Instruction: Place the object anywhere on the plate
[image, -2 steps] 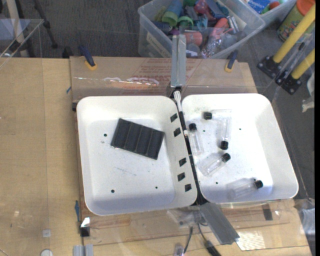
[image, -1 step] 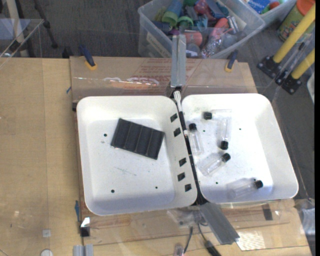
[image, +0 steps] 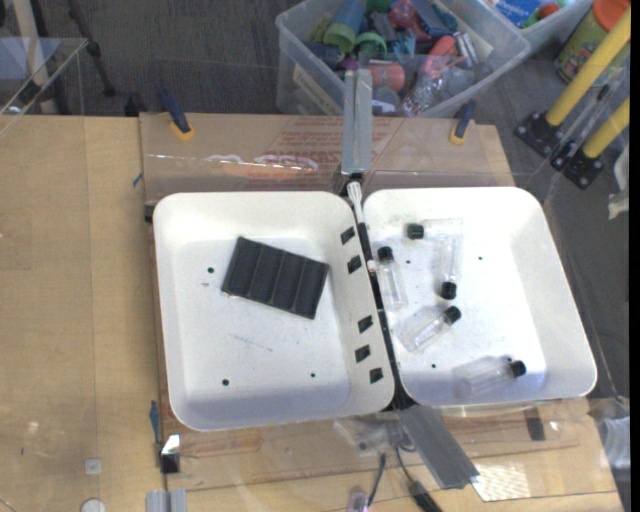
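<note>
Nearest to me, along the front lip of the right bin (image: 560, 385), lies a clear vial (image: 488, 372) on its side, black cap pointing right. It sits where the floor curves up into the wall, which I judge makes it awkward to reach from above. Just behind it a second vial (image: 428, 325) lies at a slant, well out on flat floor, and I would pick that one as the object to fetch. Further back, two more vials (image: 447, 262) rest near each other, and a loose black cap (image: 414, 232) sits alone toward the rear wall.

Across the divider (image: 360, 300), the left bin (image: 190, 380) holds the dark ribbed plate (image: 275, 277), lying flat and a little skewed, with bare white floor all round it. That open margin is handy: a drop anywhere on it should count.

None of the vials touches the plate, so I judge the task is not yet begun. As for the gripper, I cannot tell how it stands, spread or pressed together.

Beyond the bins, orange clamps (image: 180, 125) pin the board down, and a clear tub (image: 400, 45) of bright toys stands behind.
</note>
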